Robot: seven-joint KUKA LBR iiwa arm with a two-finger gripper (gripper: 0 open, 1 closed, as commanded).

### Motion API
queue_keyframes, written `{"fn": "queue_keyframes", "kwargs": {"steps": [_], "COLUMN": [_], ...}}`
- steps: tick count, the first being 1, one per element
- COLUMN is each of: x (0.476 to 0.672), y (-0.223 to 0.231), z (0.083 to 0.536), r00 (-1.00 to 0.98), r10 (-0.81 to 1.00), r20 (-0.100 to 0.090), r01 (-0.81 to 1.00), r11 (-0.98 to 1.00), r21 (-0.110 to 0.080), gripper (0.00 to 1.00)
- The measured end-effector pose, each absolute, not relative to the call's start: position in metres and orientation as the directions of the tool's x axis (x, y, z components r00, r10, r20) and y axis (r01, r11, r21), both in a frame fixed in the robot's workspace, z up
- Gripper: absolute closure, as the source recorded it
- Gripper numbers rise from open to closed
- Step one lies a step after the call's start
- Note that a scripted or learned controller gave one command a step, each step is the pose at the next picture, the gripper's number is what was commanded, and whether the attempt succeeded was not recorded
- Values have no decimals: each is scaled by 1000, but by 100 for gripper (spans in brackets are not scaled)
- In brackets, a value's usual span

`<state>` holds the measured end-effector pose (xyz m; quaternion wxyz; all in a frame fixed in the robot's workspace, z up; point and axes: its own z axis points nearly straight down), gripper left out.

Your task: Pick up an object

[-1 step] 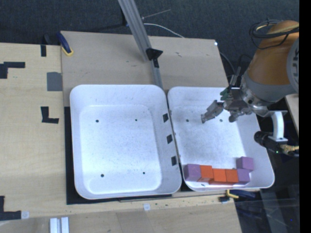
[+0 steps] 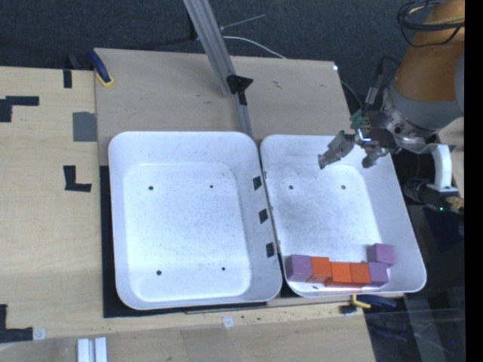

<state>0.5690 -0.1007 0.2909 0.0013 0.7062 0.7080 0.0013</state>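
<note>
Along the near wall of the right bin (image 2: 392, 202) lies a row of blocks: a purple block (image 2: 299, 266) at the left, orange blocks (image 2: 341, 271) in the middle, and purple blocks (image 2: 381, 255) at the right end. My gripper (image 2: 352, 151) hangs over the far part of the right bin, well away from the blocks. Its two fingers stand apart with nothing between them.
The left bin (image 2: 121, 202) sits beside the right one. A slanted metal rail (image 2: 215, 47) runs down from the top to the gap between the bins. Black clips (image 2: 263, 215) line the seam. Tape marks dot the bench at left.
</note>
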Motion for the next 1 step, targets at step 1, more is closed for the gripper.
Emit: {"fn": "queue_keyframes", "kwargs": {"steps": [1], "x": [575], "y": [-166], "z": [274], "r00": [5], "r10": [1000], "r20": [-4], "r01": [1000], "r11": [-5], "r21": [-2], "gripper": [0]}}
